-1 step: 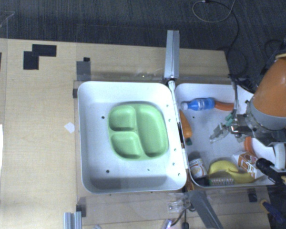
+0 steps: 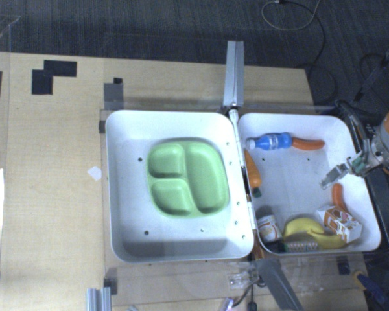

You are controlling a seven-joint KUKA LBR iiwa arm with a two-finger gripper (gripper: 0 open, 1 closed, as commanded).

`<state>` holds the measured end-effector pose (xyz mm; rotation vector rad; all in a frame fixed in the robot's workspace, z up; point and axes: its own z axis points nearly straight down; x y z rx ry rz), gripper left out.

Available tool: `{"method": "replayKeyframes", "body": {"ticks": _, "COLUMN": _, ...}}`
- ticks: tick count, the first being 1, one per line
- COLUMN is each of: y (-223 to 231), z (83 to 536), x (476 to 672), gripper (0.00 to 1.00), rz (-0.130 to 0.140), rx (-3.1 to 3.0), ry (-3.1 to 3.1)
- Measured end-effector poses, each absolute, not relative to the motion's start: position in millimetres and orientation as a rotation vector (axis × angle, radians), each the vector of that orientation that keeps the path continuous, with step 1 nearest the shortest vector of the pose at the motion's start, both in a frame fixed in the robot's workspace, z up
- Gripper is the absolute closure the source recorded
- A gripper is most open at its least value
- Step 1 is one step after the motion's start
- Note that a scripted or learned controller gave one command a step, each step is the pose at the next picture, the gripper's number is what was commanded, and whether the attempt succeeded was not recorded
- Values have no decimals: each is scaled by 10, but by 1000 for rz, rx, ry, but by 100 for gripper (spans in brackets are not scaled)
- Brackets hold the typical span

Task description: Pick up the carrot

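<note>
1. I see the tabletop [image 2: 52, 173] carrying two shallow white bins side by side: the left bin [image 2: 117, 193] and the right bin [image 2: 298, 173].
2. The left bin holds a green divided plate [image 2: 187, 177], lying near its centre.
3. The carrot [image 2: 251, 171] lies in the right bin against its left wall, about halfway along that wall, its length running roughly parallel to the wall.
4. Near the right bin's far edge lie a blue-and-white bottle [image 2: 271, 141] and, just to its right, an orange sausage-like piece [image 2: 308, 144].
5. Along the near edge of the right bin I see a small jar [image 2: 267, 227], a banana [image 2: 308, 230] and a small carton [image 2: 340, 221] toward the near right corner.
6. A short orange-red piece [image 2: 338, 195] lies close to the right wall, just beyond the carton.
7. My tool [image 2: 337, 173] hangs over the right side of the right bin, well apart from the carrot; its fingers look slightly parted with nothing between them.
</note>
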<state>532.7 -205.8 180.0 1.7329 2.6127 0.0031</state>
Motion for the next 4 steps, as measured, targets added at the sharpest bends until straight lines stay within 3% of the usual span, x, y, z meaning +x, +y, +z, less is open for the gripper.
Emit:
{"method": "replayKeyframes", "body": {"ticks": 1, "y": -1318, "z": 901, "x": 5800, "gripper": 0, "rz": 12, "rx": 1761, "ry": 2584}}
{"method": "replayKeyframes", "body": {"ticks": 2, "y": -1940, "z": 889, "x": 6205, "gripper": 0, "rz": 4, "rx": 1505, "ry": 2743}}
{"method": "replayKeyframes", "body": {"ticks": 3, "y": -1922, "z": 1022, "x": 6236, "gripper": 100, "rz": 12, "rx": 1500, "ry": 2738}}
{"method": "replayKeyframes", "body": {"ticks": 4, "y": -1738, "z": 896, "x": 6534, "gripper": 100, "rz": 4, "rx": 1210, "ry": 2889}}
